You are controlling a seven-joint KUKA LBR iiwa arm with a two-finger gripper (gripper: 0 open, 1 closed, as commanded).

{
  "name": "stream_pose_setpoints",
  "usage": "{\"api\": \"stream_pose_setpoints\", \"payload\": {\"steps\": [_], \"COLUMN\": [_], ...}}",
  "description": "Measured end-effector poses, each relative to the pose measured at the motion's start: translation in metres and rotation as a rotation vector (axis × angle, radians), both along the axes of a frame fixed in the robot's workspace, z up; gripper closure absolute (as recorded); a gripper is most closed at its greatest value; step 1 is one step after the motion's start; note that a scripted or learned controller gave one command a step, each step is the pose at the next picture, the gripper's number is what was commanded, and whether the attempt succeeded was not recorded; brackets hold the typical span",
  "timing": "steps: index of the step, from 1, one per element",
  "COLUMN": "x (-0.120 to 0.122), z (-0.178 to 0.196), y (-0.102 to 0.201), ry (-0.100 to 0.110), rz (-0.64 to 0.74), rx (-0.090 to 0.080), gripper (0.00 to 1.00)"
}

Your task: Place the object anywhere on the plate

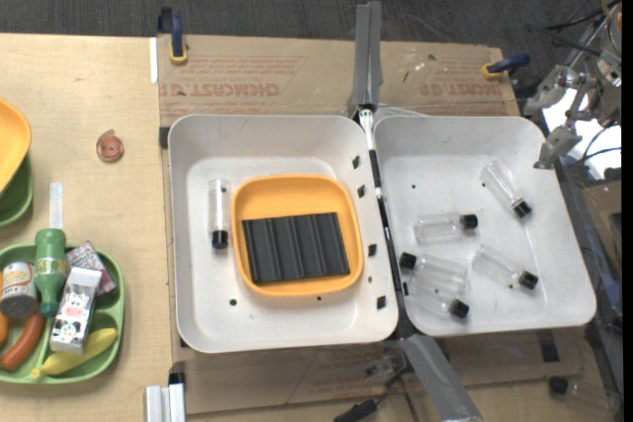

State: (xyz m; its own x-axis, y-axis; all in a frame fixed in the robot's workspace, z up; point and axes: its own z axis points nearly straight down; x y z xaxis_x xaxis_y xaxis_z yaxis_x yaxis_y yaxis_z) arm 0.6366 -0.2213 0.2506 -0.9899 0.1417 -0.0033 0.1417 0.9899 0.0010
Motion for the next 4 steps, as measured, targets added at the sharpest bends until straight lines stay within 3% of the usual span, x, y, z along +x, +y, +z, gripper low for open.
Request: {"api": "stream_pose_setpoints", "payload": {"steps": [1, 2, 3, 4], "x": [0.020, 0.024, 0.017, 0.023], "z": [0.013, 0.015, 0.012, -0.008], "y": [0.000, 0.000, 0.023, 0.000], "ry": [-0.004, -0.005, -0.002, -0.003], "rz": [0.167, 0.423, 0.723, 0.854], "rx": [-0.002, -0.002, -0.001, -0.002], "gripper": [0.00, 0.00, 0.00, 0.00]}}
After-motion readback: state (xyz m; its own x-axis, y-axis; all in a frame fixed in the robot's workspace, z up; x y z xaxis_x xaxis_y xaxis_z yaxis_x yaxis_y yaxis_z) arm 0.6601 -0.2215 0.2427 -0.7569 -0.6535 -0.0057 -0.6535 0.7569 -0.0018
